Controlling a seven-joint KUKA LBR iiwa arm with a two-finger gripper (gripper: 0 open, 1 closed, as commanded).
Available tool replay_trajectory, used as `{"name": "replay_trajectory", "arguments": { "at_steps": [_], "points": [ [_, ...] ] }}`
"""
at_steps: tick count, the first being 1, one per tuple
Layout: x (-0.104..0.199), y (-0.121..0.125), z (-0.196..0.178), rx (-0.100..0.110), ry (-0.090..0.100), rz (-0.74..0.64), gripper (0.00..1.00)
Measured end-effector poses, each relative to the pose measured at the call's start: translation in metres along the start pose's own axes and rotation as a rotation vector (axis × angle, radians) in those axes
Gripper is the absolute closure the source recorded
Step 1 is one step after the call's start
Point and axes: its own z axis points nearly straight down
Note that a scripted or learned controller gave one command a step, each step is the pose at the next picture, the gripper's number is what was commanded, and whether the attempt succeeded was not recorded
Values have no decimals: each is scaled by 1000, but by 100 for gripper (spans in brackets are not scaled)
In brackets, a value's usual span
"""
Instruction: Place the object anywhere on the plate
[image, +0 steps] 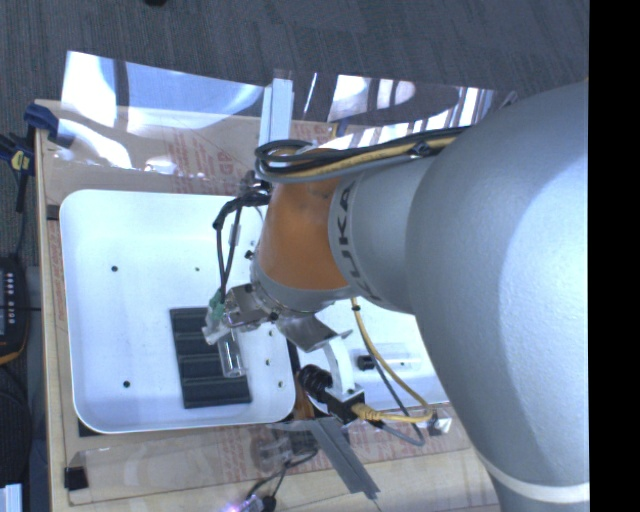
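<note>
A dark, ridged rectangular plate (205, 365) lies flat in the left white bin (120, 300), near its front right corner. My gripper (230, 352) hangs over the plate's right edge, low and close to its surface. A small pale green-white piece (213, 322) shows at the gripper's left side, just above the plate's top right corner; I cannot tell whether it is a loose object or part of the gripper. The grey arm with its orange band (300, 240) reaches in from the right and hides most of the right bin.
Black and yellow cables (330, 160) loop around the wrist. A yellow cable and a black fitting (320, 385) hang between the bins. Clear panels (200, 100) stand behind the bins. A grey bracket (340, 455) lies on the bench's front strip.
</note>
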Motion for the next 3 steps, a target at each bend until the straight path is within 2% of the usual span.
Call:
{"name": "replay_trajectory", "arguments": {
  "at_steps": [1, 2, 3],
  "points": [
    [76, 6, 100, 2, 0, -25, 100],
    [77, 7, 99, -1, 2, -26, 0],
    [-16, 32, -19, 0, 1, 118, 0]
  ]
}}
